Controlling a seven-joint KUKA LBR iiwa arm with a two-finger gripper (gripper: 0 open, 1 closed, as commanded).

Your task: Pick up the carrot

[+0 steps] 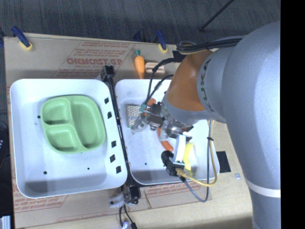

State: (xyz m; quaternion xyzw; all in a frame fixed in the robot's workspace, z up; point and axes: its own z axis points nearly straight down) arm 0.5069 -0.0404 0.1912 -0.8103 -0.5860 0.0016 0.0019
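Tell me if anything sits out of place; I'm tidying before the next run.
Yes. A carrot lies outside the bins, on the cardboard behind the right bin, near a wooden piece. The green divided plate sits squarely in the left bin.

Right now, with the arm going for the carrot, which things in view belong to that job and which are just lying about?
Belongs to the job:
carrot, lying on the cardboard beyond the bins
end effector, down in the right bin

Just lying about:
green divided plate in the left bin
orange pieces under the wrist
blue clamps
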